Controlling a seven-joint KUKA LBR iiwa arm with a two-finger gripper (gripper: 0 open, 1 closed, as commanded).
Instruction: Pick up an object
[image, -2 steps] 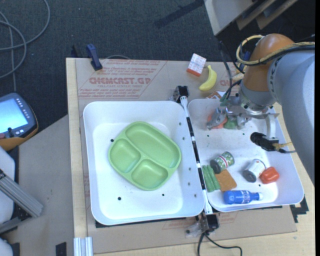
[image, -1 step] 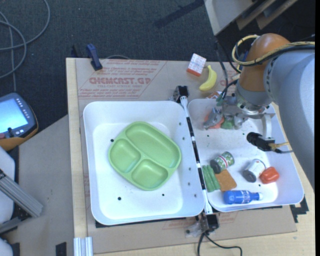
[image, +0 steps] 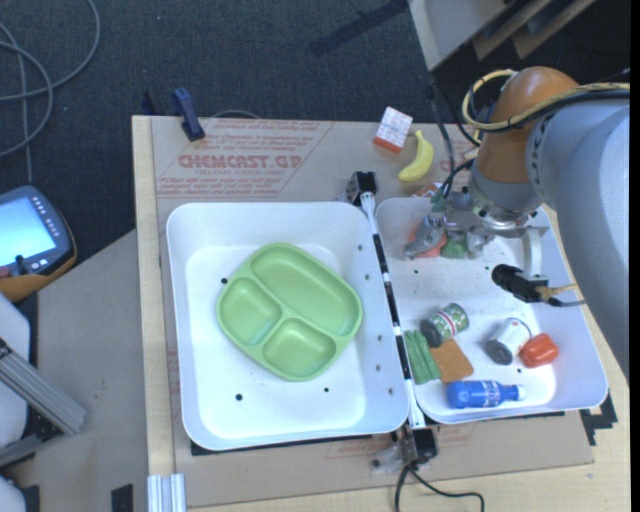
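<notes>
Gripper (image: 438, 238) was low over the far corner of the right bin (image: 572, 392), close to the wall shared with the left bin (image: 195, 250). From this angle I could not tell how far the gripper was open, or whether it held anything.

Directly at the gripper: a small red item (image: 428, 250) and a green item (image: 459, 248), too crowded by the gripper to say whether they touched it.

Nearer the camera than the gripper, in the same bin:
- small can (image: 446, 322) with a green label
- green strip (image: 419, 357) along the shared wall
- tan pad (image: 454, 361) just beside the strip
- blue bottle (image: 483, 394) lying on its side, nearest the front rim
- silver cylinder (image: 507, 341) and orange lump (image: 541, 350), touching or nearly so

Beyond the gripper, on the tabletop (image: 250, 165): a banana (image: 419, 160) and a red-and-white cube (image: 393, 130).

Well apart from the gripper, in the left bin: a green divided plate (image: 290, 310).
</notes>
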